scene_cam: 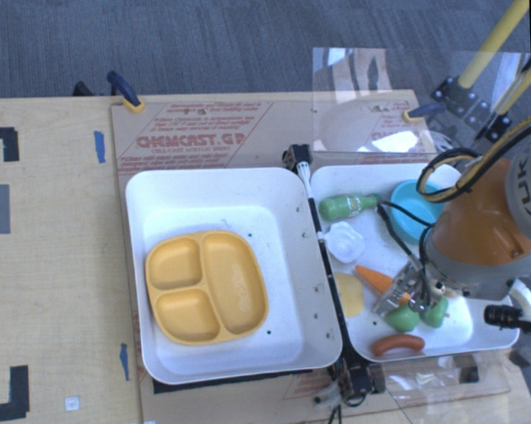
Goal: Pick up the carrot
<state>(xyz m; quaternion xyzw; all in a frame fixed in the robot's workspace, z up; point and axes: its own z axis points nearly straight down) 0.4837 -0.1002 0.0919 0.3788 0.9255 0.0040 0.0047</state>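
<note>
Camera view — two white bins side by side on a cardboard sheet [192,131] printed with red lettering, which lies on a pale wooden bench [48,260].

Left bin [157,343]: holds a yellow tray [205,287] with three compartments, set toward the bin's left half and slightly turned.

Right bin [451,330]: crowded with small things. A green bottle [346,206] lies on its side near the upper left corner; beside it to the right sits a blue bowl [415,211], partly covered by the arm. Below the bottle lies a white piece [344,244], and under that a pale yellow block [349,294] against the bin's left wall. A red-brown sausage [397,344] lies near the lower edge.

Carrot [374,277]: a short orange cone, smooth and bright, lying flat in the middle of the right bin, narrow end toward the upper left, thick end toward the lower right, where it meets the gripper's metal parts and green pieces [402,317].

Arm [482,232]: grey with an orange band, it reaches in from the right and hangs over the right bin. Gripper [408,295]: low over the bin floor, just beside the carrot's thick end — whether its pincer is spread or closed cannot be told, as cables and the wrist cover it.
</note>
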